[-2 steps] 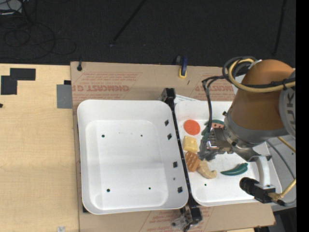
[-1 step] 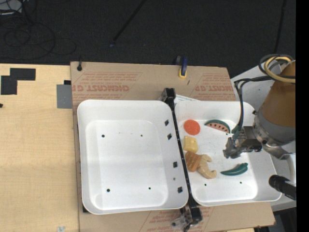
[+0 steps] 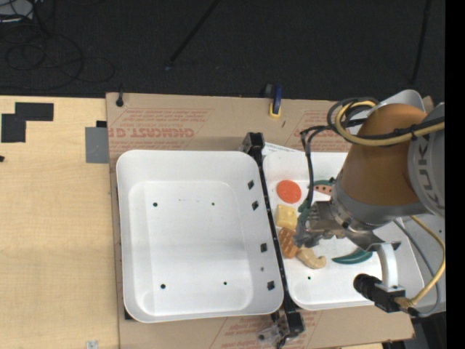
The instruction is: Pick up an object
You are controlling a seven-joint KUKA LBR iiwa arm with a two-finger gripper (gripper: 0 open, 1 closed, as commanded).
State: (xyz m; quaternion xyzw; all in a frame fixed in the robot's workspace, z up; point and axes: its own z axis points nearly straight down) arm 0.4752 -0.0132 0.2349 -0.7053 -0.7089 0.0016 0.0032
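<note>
Gripper (image 3: pixel 311 225) sits low in the right-hand shallow white plastic bin (image 3: pixel 341 297), over a cluster of small objects; whether it is released or clenched I cannot tell, since the wrist hides it. Just at its 9 o'clock lies a pale yellow block (image 3: pixel 287 217); at 11 o'clock, a flat orange-red disc (image 3: pixel 289 190); at 7 o'clock, a brown ridged piece (image 3: pixel 289 246); at 6 o'clock, a tan lump (image 3: pixel 312 259). A teal curved item (image 3: pixel 354 255) lies at 4 o'clock. The likely risk: these pieces crowd together against the bin's dividing wall, so closing may nudge one aside or catch two.
</note>
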